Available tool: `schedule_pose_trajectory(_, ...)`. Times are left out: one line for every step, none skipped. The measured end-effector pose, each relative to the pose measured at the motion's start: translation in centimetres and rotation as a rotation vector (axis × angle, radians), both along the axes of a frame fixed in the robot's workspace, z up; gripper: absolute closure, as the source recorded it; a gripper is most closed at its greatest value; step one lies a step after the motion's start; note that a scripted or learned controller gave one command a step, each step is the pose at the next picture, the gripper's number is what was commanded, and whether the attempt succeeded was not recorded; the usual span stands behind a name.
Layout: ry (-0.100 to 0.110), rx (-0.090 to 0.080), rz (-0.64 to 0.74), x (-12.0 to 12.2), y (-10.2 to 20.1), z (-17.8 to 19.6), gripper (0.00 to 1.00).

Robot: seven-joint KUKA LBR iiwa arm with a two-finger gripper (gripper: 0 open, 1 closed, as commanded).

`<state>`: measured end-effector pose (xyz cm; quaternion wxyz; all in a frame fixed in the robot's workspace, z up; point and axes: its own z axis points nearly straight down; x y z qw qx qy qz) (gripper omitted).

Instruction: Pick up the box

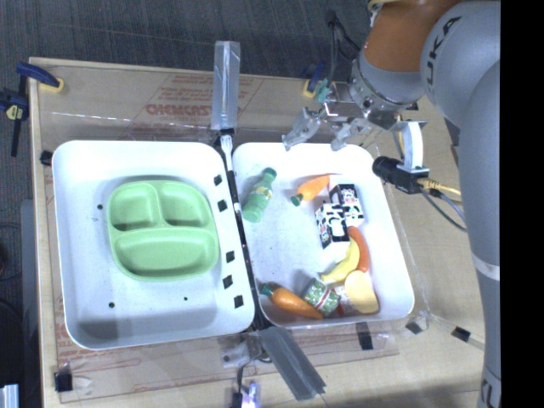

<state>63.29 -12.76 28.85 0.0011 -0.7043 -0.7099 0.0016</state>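
Within the right bin point(393, 228), the box point(339, 216) lies lengthwise, running near-to-far.

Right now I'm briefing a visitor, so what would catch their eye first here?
Probably the green divided tray, alone in the left bin. Next, the right bin's clutter: a black-and-white box among a green bottle, carrots and a banana. The hand hangs open over that bin's far rim, holding nothing.

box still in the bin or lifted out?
In the bin. The box lies flat in the right bin, beside the carrots and banana. The claw is open above the bin's far rim, apart from it.
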Motion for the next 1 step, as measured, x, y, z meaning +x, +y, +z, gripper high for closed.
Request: schedule_pose_trajectory(0.002, 0.001, -0.378, 0.92, 0.51, -16.49, 0.0)
